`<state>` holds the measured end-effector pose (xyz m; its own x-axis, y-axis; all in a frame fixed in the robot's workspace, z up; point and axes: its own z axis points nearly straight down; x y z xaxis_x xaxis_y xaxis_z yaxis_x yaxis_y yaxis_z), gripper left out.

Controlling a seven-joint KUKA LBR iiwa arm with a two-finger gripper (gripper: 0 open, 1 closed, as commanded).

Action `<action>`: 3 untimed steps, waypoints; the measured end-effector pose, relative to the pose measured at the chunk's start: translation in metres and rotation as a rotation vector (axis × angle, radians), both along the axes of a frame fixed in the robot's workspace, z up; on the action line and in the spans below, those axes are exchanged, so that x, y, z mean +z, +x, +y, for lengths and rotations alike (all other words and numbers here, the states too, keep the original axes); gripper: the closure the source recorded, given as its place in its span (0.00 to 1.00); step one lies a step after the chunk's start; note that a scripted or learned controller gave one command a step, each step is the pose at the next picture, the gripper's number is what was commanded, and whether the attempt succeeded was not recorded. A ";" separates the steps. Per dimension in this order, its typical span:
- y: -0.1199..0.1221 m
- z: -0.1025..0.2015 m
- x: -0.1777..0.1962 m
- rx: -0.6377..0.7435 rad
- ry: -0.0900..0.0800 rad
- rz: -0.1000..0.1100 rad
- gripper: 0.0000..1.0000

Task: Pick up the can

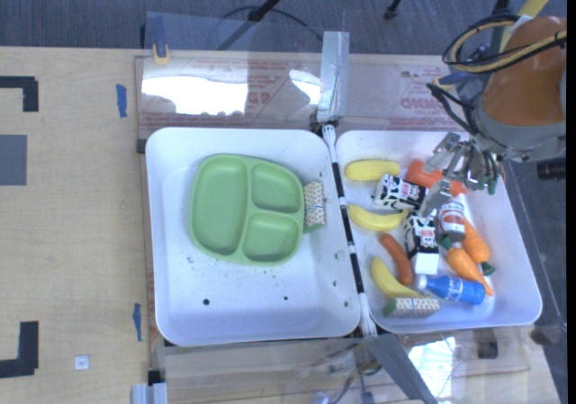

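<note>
plate (245, 207) green | bananas (373, 170) yellow | carrots (465, 264) orange | bottle (454, 289) blue

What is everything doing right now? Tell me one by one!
gripper: hanging over the right bin's top edge, holding nothing I can see.
can: lying among the toys, not picked up.
green plate: flat in the left bin.
blue bottle: lying on its side.
bananas: lying loose in the right bin.

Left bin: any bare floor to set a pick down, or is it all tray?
Room in the left bin: a broad bare strip along the near wall below the green tray, and a narrower strip between the tray and the far-left wall. The right bin is crowded with bananas, carrots, cartons and a blue bottle, with the pincer above them.
</note>
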<state>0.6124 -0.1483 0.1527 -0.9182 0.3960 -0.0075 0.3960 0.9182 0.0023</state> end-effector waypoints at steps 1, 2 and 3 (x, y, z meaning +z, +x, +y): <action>-0.039 0.017 0.034 0.050 0.001 0.005 0.00; 0.003 -0.021 0.000 0.165 -0.001 0.000 0.00; 0.002 0.014 0.070 0.143 0.000 0.000 0.00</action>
<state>0.6140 -0.1341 0.2229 -0.9652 0.2613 -0.0074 0.2613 0.9653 0.0018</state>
